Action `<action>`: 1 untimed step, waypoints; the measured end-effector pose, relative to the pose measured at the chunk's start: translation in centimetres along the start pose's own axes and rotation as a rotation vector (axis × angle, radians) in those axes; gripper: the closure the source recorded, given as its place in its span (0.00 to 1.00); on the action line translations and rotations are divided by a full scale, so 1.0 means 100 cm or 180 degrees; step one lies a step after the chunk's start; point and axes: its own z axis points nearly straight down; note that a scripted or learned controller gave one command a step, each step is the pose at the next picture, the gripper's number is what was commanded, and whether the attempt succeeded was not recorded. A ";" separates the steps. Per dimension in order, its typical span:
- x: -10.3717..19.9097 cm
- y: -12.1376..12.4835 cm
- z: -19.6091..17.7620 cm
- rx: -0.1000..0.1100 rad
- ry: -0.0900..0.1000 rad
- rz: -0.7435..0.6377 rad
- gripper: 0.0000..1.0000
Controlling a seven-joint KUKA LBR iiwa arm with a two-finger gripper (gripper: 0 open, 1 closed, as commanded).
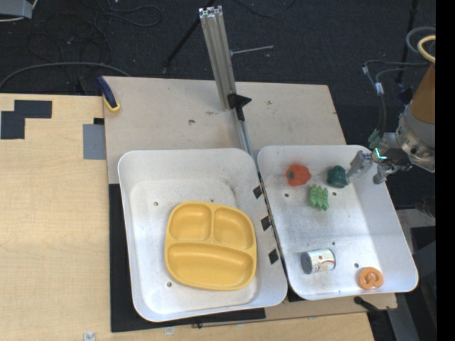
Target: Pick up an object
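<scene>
Camera view showed the table (284, 112) bearing two white bins side by side. The left bin (142, 190) held a yellow divided plate (211, 246) near its middle. The right bin (384, 226) held the small things that could be picked: a can (318, 261) lying on its side toward the near edge, a red toy tomato (298, 174) near the far edge, a dark green lump (337, 177) beside it toward the far right corner, a light green piece (318, 197) just in front of those two, and an orange ring-shaped toy (370, 278) in the near right corner.

The gripper (371, 163) hung over the far right corner of the right bin, just beside the dark green lump, with nothing between its fingers; I could not tell whether they were spread or pressed together.

Judging from this, the chief risk was that corner. The lump sat near the bin's wall, so a finger might have struck the rim or shoved the lump aside rather than closing on it. The light green piece lay near and could have been knocked. The can might have rolled if nudged.

The can carried a pale label with a reddish mark, too small to read. No other writing could be read.
</scene>
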 end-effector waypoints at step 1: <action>0.000 0.001 -0.001 -0.0009 -0.0002 -0.0001 0.00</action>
